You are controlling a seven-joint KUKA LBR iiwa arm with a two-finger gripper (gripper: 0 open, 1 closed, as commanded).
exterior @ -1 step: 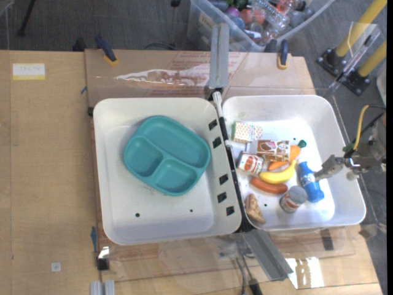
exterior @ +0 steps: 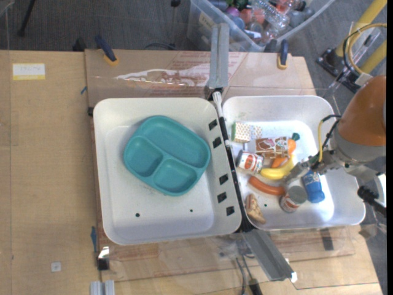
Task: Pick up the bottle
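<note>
Grey gripper (exterior: 309,166) of mine hangs over the right bin (exterior: 344,211); its grip state I cannot tell. Just below lies the blue bottle (exterior: 313,188), beside a can (exterior: 292,200) and banana (exterior: 274,173). I'd descend straight, straddling the bottle's width.

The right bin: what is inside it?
The right bin holds a banana, a red can, a carton, a blue bottle and the gripper. The arm covers its right edge.
</note>
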